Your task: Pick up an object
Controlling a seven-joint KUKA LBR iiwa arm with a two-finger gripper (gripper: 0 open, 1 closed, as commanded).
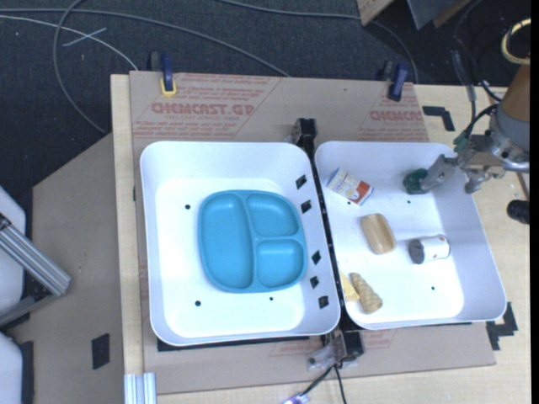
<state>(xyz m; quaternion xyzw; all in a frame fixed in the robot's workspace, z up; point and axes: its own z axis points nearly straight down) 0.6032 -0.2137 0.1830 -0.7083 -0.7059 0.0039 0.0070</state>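
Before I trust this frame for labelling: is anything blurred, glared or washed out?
Camera view: both bins are bright, the right bin near washed out, yet the blue tray and small items stay distinct; the tool looks soft, its fingers hard to resolve; the dark floor at the top keeps little detail.

Robotics lab test station.
Table point(210, 108) of protective-film board clamped by blue clamps point(168, 78), loose cables point(101, 23) on dark carpet point(50, 99), aluminium framing point(29, 255).
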